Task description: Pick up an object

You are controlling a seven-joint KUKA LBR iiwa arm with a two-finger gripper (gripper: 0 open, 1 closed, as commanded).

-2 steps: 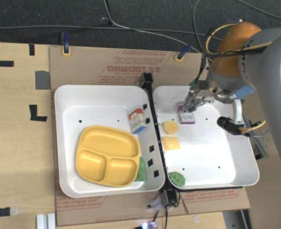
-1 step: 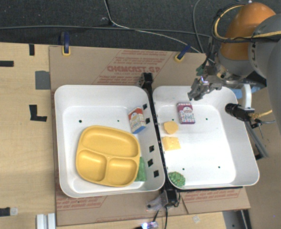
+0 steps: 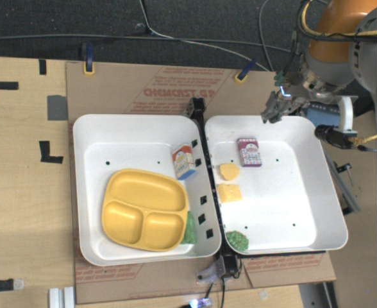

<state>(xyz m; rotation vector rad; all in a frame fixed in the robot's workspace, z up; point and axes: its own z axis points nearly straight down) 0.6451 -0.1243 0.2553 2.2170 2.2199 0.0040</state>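
Jaws on the grey arm's small dark two-finger gripper (image 3: 277, 110) hang over the far rim of the right-hand shallow white plastic bin (image 3: 317, 197), and whether they are released or clenched I cannot tell from this slanted view; nothing shows between them. No object is picked yet, so the step in hand looks to be choosing a target and coming down on it. The nearest candidate is the small purple-and-white rectangular packet (image 3: 249, 152), lying flat in the far-left part of that bin, with bare white floor around most of it. A good approach would descend straight over its middle and close across its narrow width. Being flat, it may be hard to get under, so a low, square grip matters. Just beside it lie a round yellow foam-like piece (image 3: 229, 172) and a square yellow piece (image 3: 229, 193), with a green lumpy thing (image 3: 237, 240) at the near rim. The left-hand white bin (image 3: 86, 172) holds a yellow divided plastic tray (image 3: 147, 208) and a small red-and-blue carton (image 3: 184, 161).
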